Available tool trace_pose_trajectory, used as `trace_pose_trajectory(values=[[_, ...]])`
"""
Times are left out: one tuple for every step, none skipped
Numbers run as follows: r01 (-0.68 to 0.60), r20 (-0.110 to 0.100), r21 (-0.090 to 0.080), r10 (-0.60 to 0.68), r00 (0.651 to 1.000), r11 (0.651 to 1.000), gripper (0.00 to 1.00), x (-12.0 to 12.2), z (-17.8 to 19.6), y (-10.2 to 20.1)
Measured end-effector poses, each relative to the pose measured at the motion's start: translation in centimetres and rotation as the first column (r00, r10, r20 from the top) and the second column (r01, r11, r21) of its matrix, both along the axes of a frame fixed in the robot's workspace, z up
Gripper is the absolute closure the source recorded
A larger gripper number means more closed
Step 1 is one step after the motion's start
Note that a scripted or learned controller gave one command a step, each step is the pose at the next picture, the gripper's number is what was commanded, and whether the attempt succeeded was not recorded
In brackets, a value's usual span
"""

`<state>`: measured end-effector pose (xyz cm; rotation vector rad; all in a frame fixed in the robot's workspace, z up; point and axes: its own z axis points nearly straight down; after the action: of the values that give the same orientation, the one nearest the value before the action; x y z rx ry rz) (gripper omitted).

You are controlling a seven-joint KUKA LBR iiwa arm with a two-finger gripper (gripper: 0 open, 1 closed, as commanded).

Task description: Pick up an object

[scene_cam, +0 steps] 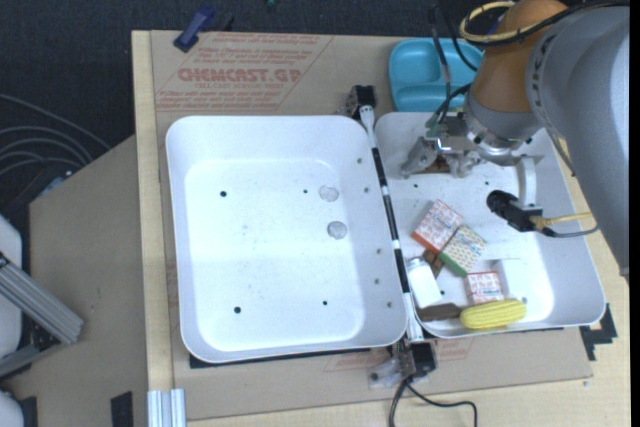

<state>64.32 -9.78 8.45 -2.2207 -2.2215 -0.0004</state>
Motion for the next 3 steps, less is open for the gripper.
trace_pose_trajectory(values=[[-0.001,0.002,-0.001,0.001,1.0,1.0,1.0,0.1,1.1,0.0],[-0.001,0.002,-0.001,0.001,1.0,1.0,0.0,0.1,1.0,0.0],[-0.002,0.004,-0.001,0.002,1.0,1.0,1.0,0.1,2.1,0.1]])
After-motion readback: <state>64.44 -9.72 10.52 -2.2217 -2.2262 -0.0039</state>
